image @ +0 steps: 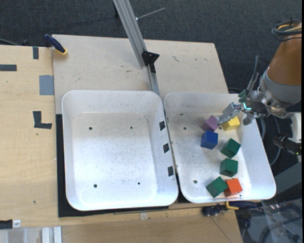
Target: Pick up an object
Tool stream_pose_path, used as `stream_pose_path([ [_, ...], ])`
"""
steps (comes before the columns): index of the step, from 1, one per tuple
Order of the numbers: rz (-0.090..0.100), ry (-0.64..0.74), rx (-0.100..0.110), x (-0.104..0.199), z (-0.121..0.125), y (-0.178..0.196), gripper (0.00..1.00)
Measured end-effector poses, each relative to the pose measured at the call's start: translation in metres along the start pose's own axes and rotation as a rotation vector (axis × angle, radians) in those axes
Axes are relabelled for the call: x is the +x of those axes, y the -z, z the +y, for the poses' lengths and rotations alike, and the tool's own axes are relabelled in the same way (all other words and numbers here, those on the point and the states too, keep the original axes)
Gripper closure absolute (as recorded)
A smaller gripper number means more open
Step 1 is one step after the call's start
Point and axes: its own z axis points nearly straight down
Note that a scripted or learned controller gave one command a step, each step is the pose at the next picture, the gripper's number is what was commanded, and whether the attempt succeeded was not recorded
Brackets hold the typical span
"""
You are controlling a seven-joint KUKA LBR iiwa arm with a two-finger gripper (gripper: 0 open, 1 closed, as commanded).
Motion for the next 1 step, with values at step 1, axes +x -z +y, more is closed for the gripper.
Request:
stream_pose_path([
  [1,-0.001,0.001,-0.004,0.0000,0.0009,0.0024,0.00],
])
